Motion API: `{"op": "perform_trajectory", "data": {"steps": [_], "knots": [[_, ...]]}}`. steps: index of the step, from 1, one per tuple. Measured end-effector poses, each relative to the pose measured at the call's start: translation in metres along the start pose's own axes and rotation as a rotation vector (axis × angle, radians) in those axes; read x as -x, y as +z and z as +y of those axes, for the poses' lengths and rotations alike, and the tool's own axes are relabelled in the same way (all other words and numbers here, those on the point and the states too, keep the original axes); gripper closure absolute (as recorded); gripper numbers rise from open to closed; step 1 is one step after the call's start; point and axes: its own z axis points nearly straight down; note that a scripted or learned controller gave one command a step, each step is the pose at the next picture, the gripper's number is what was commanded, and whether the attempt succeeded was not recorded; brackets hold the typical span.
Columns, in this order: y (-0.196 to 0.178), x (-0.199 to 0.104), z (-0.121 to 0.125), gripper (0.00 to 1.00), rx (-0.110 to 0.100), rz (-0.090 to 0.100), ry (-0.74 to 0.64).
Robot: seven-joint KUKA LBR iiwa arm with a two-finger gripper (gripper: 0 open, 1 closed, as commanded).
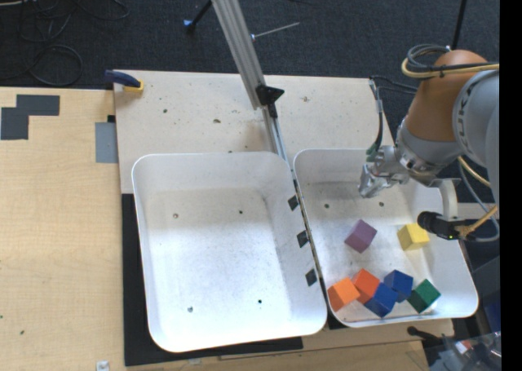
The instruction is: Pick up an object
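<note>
From the camera view we see the gripper [373,184] hanging in the right bin [457,312], and we cannot tell its state. The purple cube [360,236], nearest at its six o'clock, lies untouched, so we judge the pick still undone.

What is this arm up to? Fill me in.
The grey arm's tool hangs over the far part of the right bin, with no block between its fingers. The purple block and yellow block lie just below it in the view; orange, blue and green blocks cluster at the near edge.
</note>
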Motion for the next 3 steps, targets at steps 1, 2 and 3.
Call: {"op": "perform_trajectory", "data": {"steps": [1,2,3], "knots": [[-0.044,0.004,-0.004,1.0,0.006,-0.001,0.003],[-0.089,0.005,-0.003,1.0,0.007,-0.002,-0.002],[-0.081,-0.045,-0.026,1.0,-0.001,0.002,-0.004]]}}
